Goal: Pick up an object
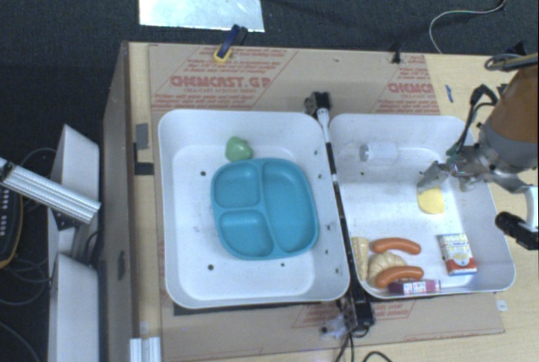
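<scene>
Two white bins side by side on the bench; left bin (189,268) filling the middle of the frame, right bin (497,268) toward the lower right. In the left one, a blue divided plate (264,209) lying flat near the centre, a small green lump (238,150) just above its upper-left corner, touching or nearly so. Gripper (438,175) reaching in from the right edge, hanging low over the right bin's upper right part, directly above a yellow round thing (431,201); couldn't tell whether open or closed, too blurry. Nothing seen between the fingers. Further down that bin: two sausages (396,261) stacked near the bottom, a small white-and-red carton (456,252) right of them, a pale clear object (379,152) near the top wall.
</scene>
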Tool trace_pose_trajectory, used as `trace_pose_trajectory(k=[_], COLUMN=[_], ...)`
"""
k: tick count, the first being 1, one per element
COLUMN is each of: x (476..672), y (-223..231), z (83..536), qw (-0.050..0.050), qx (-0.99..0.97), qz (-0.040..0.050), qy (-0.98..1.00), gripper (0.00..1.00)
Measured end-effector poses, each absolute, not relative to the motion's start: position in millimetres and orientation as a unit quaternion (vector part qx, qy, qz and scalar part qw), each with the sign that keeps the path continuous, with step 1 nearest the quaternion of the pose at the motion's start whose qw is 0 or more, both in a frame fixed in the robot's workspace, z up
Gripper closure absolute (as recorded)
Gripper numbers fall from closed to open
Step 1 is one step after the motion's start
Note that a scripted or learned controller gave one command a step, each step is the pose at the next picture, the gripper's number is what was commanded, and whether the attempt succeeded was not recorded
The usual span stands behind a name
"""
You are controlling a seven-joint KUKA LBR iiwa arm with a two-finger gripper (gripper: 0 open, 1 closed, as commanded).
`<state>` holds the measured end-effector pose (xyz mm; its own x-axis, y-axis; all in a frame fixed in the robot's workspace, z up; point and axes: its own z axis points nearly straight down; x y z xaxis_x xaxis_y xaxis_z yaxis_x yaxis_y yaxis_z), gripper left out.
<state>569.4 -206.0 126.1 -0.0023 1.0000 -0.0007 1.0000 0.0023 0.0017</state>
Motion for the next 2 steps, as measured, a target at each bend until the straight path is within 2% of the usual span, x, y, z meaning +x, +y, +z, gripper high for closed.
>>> trace_pose_trajectory(k=[1, 2], x=[561.5, 562.5], y=[-206.2, -206.6], z=[101.9, 113.0], qw=[0.001, 0.002], qx=[0.707, 0.706], qz=[0.0002, 0.001], qy=[0.708, 0.708], gripper=[0.0, 1.0])
